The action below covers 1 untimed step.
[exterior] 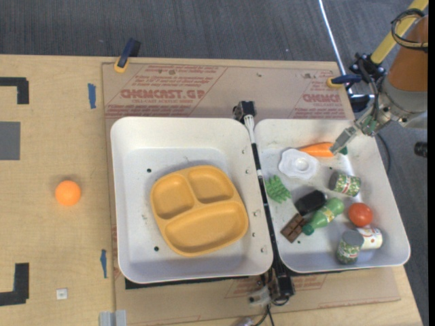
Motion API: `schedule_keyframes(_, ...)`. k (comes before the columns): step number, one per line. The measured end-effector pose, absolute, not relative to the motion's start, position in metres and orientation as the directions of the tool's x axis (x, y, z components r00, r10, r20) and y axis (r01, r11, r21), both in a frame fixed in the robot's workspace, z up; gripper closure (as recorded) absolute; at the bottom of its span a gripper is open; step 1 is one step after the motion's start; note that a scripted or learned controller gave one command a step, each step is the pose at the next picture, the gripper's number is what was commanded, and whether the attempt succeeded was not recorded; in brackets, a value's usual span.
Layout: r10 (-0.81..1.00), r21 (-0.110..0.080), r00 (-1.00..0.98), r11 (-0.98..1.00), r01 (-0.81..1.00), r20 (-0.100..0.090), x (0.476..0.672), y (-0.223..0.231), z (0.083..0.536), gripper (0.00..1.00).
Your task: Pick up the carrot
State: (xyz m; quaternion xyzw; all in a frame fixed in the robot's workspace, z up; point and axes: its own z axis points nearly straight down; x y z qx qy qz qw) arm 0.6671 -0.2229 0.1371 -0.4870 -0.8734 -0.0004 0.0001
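Fingertips of my gripper [343, 141] sit right at the fat end of the carrot [317, 150], but I honestly can't tell how wide they're set. Carrot lies flat, pointing away from them toward the white cup [298, 164]. I'd drop straight down and straddle it across its width, since I reckon it rolls easily.

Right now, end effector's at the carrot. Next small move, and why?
Probably close and lift slightly. The end effector sits at the right end of the carrot, which lies in the right bin beside the white cup. A grasp isn't visible, so check before lifting further.
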Motion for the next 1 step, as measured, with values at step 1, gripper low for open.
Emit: schedule_keyframes(1, 0.858, -0.02, -0.513, 0.514, 0.858, 0.012, 0.6621, -0.17, 0.0841, 0.0)
